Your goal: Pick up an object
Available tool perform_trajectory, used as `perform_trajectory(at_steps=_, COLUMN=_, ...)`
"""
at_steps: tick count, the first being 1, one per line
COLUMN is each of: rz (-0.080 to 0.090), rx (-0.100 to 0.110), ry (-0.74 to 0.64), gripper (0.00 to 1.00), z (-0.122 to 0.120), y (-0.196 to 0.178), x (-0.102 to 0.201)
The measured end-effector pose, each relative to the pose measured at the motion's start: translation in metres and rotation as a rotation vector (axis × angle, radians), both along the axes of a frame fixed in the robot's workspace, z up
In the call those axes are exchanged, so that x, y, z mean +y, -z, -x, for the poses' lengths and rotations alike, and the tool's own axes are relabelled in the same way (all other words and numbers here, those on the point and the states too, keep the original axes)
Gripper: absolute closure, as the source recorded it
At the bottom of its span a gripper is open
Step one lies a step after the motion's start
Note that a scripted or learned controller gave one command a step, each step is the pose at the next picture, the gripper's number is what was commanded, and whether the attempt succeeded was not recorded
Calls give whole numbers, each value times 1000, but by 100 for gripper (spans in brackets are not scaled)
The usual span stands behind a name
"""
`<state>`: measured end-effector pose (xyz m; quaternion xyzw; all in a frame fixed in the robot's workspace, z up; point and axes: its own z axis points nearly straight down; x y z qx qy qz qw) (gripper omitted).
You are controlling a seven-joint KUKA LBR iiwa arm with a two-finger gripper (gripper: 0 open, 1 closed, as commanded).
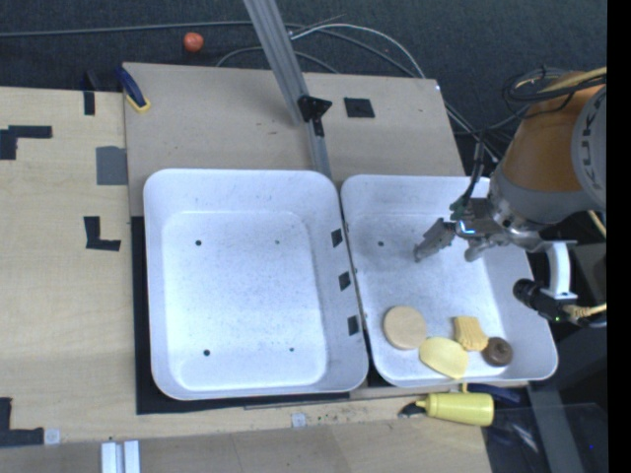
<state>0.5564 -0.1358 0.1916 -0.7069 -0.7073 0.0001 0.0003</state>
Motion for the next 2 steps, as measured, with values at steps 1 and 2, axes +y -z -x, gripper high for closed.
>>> perform_trajectory(at_steps=1, rz=2, rx=-8, ry=1, gripper=0, z=64, y=-88, x=-7)
perform_trajectory(at_steps=2, rz=1, rx=0, ry=3, gripper=0, z=66, y=-81, x=-45)
